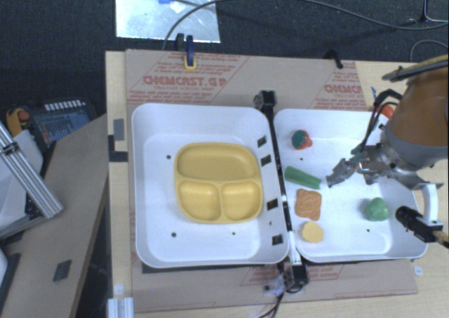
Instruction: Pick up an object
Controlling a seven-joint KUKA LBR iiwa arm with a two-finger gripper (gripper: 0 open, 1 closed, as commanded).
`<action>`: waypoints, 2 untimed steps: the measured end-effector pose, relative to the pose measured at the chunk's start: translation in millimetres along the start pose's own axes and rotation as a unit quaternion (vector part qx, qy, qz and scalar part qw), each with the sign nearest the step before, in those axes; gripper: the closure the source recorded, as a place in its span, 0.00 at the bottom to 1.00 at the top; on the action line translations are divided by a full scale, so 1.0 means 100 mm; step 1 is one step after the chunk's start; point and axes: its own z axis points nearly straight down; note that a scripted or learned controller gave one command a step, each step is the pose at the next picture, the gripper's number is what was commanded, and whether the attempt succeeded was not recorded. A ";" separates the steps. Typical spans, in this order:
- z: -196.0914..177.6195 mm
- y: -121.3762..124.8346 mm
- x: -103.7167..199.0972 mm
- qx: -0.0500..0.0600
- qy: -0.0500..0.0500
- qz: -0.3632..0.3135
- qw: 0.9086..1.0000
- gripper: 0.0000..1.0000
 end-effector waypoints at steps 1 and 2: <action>0.62 0.02 -0.02 0.002 0.000 0.001 1.000 0.00; 1.04 0.04 -0.03 -0.001 0.000 0.002 1.000 0.00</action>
